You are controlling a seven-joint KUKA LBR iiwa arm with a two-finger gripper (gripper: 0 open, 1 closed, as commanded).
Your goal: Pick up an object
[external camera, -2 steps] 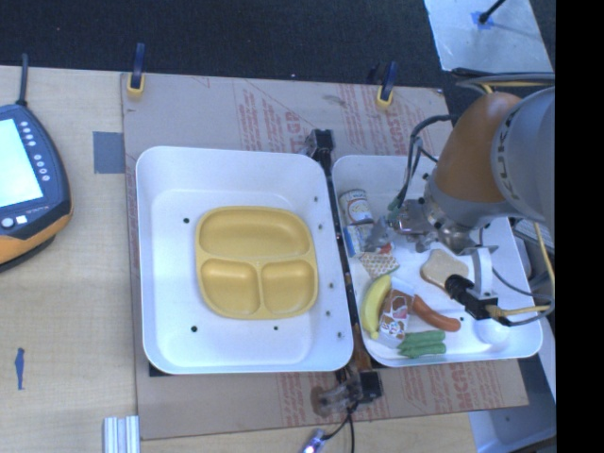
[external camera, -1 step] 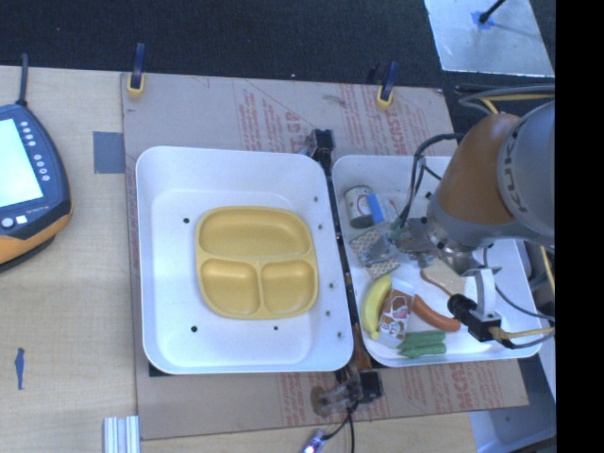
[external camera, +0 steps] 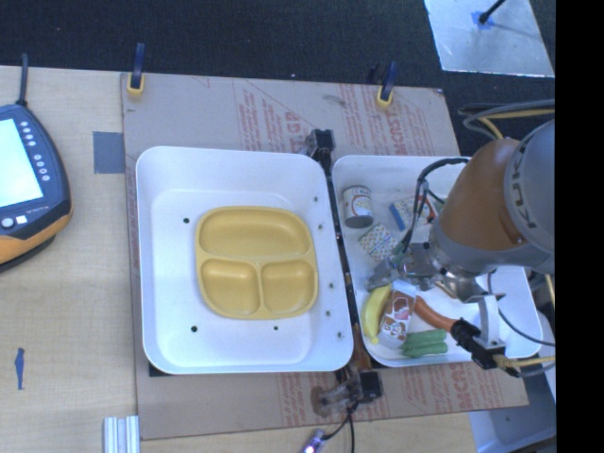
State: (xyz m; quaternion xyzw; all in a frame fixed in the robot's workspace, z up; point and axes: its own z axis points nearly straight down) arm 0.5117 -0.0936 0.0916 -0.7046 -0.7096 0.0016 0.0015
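The arm's gripper (external camera: pixel 408 274) hangs low over the middle of the right bin (external camera: pixel 439 163), above the clutter that fills that bin's near half. Whether the fingers are open or shut cannot be told from here; the wrist covers them, and nothing can be seen held between them.

Just below the gripper lie the likely targets: a banana (external camera: pixel 376 310) along the bin's left wall, a small printed packet (external camera: pixel 400 316) touching it, an orange carrot-like piece (external camera: pixel 432 312) and a green pod (external camera: pixel 425 344) by the near edge. A small can (external camera: pixel 357 204) and a patterned wrapper (external camera: pixel 377 242) sit toward the far left corner.

To do this step well, I would judge it best to settle on one item, centre the fingers across its narrow side, and descend straight, since the things touch each other and a skewed approach may nudge them apart. The left bin (external camera: pixel 165 253) holds a yellow divided plate (external camera: pixel 256 260).
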